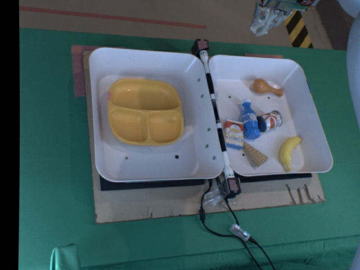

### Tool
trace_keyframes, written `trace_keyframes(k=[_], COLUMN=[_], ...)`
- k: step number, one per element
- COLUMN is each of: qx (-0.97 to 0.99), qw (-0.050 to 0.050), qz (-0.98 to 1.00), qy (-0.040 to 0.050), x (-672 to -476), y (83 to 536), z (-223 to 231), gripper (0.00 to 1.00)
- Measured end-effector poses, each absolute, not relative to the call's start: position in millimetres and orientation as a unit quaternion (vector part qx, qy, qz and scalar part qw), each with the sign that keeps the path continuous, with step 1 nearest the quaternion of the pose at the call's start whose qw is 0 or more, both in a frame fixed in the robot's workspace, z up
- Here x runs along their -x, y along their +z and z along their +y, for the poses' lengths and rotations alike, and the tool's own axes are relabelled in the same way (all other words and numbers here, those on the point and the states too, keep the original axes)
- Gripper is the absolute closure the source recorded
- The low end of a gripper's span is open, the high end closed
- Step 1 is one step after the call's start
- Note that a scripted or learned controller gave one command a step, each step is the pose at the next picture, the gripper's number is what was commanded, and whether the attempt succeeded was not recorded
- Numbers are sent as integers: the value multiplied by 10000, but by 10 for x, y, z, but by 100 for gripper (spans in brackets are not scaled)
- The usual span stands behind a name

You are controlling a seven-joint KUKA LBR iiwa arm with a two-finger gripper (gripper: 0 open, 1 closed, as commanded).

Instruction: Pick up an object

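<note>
The desk (pixel 50 122) is covered in green cloth. A cardboard sheet (pixel 140 207) lies flat on it, bearing two white bins side by side: left bin (pixel 101 167), right bin (pixel 315 151). A black cable (pixel 225 229) trails over the cloth at the front.

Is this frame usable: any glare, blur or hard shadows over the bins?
Camera view: even, soft lighting; mild sheen on the right bin and left bin, nothing washed out; banana and blue bottle readable but slightly soft; gripper at the top edge is blurrier.
</note>
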State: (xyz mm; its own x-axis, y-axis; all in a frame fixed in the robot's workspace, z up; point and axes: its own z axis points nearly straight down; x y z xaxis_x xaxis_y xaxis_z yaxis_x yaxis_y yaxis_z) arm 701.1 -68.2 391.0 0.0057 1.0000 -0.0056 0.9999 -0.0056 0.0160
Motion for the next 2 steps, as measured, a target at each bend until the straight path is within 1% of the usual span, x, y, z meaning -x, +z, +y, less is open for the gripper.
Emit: trace_keyframes(k=[1, 2], qx=[-7089, -7093], qw=[49, 49], qz=[7053, 7049], qy=[24, 13], x=[-7010, -7013], y=[3881, 3361], z=[-277, -235], gripper=[100, 100])
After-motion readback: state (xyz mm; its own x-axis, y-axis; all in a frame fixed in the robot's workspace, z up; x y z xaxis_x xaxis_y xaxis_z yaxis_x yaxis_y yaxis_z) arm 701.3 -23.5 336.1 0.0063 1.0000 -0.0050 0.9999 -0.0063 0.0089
